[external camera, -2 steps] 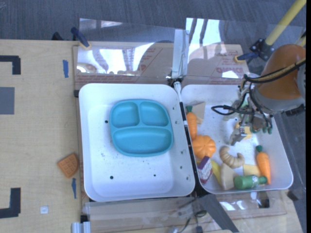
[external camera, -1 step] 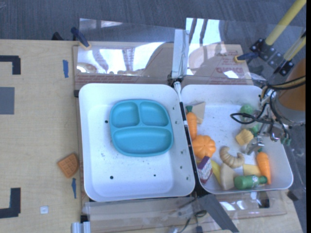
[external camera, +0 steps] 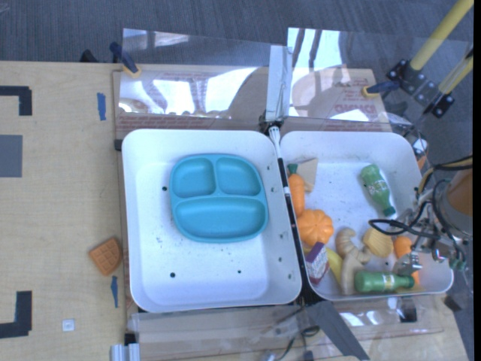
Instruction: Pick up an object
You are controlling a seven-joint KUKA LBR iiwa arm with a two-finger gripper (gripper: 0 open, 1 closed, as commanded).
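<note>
Camera view: the arm's gripper (external camera: 421,256) hangs at the right white bin's (external camera: 342,147) edge; cannot tell its state. The lying green plastic bottle (external camera: 383,281) sits just below-left, needing a descent onto it.

The scene is lit brightly and evenly from above. Strong glare is thrown off the clear plastic panels (external camera: 225,89) standing behind the two white bins (external camera: 143,201), well up and to the left of the gripper (external camera: 421,256), where reflections wash out the surface. Only soft, faint shadows are cast inside the bins. Slight softness is seen throughout, and the arm at the right edge is blurred.
</note>
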